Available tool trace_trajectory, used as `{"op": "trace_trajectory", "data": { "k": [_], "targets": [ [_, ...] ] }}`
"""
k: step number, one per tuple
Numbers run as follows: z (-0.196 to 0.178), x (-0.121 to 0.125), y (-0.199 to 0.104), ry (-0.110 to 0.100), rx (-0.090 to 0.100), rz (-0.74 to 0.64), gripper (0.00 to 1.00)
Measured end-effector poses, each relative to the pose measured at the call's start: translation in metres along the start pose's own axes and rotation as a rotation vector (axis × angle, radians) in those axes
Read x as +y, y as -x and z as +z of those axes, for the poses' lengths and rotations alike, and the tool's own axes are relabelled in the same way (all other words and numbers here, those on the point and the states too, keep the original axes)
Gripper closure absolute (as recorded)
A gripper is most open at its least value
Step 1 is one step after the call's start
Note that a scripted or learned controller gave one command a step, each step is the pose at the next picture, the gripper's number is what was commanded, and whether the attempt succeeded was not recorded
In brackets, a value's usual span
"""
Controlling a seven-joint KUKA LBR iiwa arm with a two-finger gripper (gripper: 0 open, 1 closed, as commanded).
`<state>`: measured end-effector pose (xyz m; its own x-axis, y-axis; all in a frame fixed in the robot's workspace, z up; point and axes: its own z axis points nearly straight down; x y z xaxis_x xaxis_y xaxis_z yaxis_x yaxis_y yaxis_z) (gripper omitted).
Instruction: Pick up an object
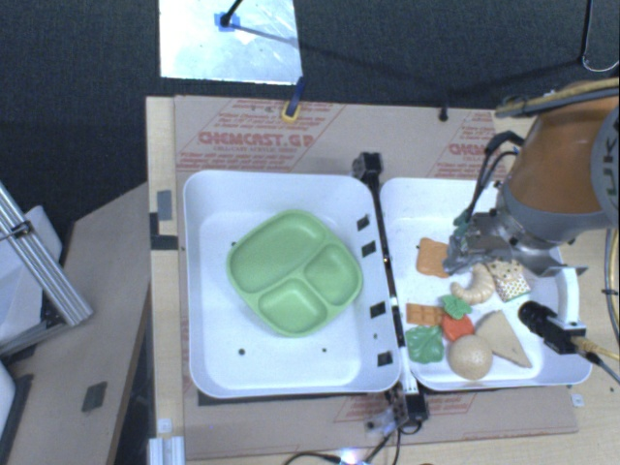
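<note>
Layout: two white bins sit side by side on the tabletop (252,134), their inner rims meeting along a seam with black clips (369,250).

Left bin (218,356): holds a green divided plate (294,271), roughly centred and turned at an angle. Bare floor runs all round it, widest along the near and far walls.

Right bin (417,206): the far part of the floor is bare. The toy food is crowded into the near half.

- Claw (469,255): low over the middle of the right bin, at the far edge of the pile. Cannot tell whether it is wide, narrow or holding anything, because the wrist hides it.
- Orange cracker (432,257): flat, square-ish, just left of the claw, with open floor toward the seam.
- Croissant-shaped piece (473,285): pale tan, curved, just on the near side of the claw. Contact cannot be judged.
- Checkered biscuit (511,281): beside the croissant-shaped piece, on its right.
- Small orange waffle (423,313), green leaf piece (423,344), red piece (458,326): clustered close to the seam wall.
- Beige ball (470,356) and tan wedge (506,337): close to the near rim, with little room there.
</note>
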<state>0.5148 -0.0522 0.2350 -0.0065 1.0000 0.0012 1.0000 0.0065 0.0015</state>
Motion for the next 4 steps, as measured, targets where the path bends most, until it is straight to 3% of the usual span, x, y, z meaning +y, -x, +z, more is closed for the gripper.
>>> {"op": "trace_trajectory", "data": {
  "k": [1, 2, 3, 4],
  "targets": [
    [0.019, -0.005, 0.002, -0.001, -0.001, 0.006, 1.00],
    [0.006, -0.005, -0.007, 0.001, -0.001, 0.001, 1.00],
    [0.008, -0.008, 0.002, 0.001, -0.001, 0.005, 1.00],
    [0.005, 0.004, -0.009, 0.001, -0.001, 0.001, 1.00]
  ]
}}
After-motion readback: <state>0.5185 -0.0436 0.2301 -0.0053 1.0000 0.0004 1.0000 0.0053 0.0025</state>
